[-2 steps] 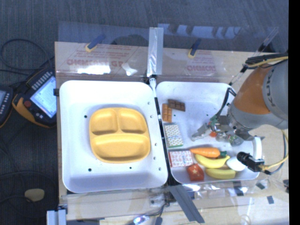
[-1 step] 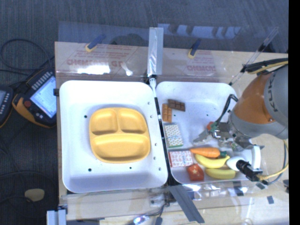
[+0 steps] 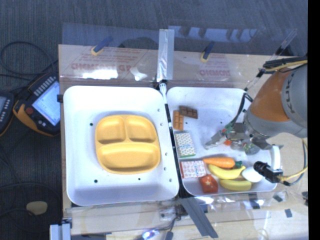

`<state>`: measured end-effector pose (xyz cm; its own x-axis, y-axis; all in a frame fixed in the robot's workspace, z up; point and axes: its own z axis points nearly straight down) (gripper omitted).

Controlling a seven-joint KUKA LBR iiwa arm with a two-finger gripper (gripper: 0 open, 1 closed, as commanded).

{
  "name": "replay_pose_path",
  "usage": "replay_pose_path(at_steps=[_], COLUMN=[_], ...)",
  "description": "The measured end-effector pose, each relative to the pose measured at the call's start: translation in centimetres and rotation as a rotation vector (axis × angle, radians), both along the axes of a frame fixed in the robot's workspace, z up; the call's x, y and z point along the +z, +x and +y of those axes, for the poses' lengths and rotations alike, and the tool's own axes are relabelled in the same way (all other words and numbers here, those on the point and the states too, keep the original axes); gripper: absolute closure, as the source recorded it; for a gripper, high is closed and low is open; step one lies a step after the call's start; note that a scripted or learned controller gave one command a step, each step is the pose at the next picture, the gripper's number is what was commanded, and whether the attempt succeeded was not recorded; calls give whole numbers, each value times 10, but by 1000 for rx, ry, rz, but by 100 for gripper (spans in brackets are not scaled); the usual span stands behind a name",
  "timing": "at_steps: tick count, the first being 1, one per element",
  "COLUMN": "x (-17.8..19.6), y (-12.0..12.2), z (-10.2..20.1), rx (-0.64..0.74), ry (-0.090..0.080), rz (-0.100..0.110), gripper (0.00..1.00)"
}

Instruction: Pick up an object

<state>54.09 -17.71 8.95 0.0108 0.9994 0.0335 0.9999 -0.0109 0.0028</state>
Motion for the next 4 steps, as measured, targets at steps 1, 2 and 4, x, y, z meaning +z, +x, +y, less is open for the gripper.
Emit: replay_pose_path(at_steps=[1,2,4], x=[-2,10,130], y=[68,70,108], z=[-9,-17,47], rx=[262,256,122], ry=[5,-14,-37], rz=[-3,-15,2], gripper=[0,100,100])
